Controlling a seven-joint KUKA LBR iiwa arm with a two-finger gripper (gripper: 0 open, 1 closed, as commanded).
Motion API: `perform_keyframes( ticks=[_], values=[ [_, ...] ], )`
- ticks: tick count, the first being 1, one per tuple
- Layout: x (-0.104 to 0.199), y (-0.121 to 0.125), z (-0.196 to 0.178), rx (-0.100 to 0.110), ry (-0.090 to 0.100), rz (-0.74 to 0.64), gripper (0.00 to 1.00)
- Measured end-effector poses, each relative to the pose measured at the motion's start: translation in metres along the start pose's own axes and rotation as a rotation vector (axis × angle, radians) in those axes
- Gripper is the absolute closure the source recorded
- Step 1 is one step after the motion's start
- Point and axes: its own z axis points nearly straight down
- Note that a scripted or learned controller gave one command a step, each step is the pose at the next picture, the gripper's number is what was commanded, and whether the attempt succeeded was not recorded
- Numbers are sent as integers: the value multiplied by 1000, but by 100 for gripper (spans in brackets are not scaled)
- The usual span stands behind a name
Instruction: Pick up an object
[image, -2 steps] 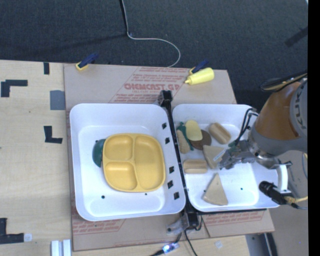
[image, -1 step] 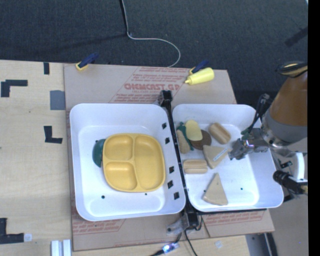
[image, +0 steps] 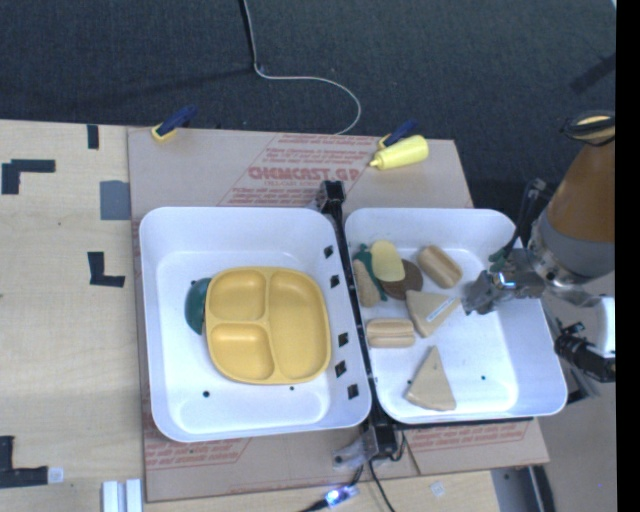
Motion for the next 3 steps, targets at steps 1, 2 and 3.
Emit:
perform_keyframes(
  ticks=[1,2,3],
  values=[
    [45,29,-3,0,0,-3,100],
    [96,48,-12,0,1,-5,100],
    [139,67,1,2,0,-4,100]
  ],
)
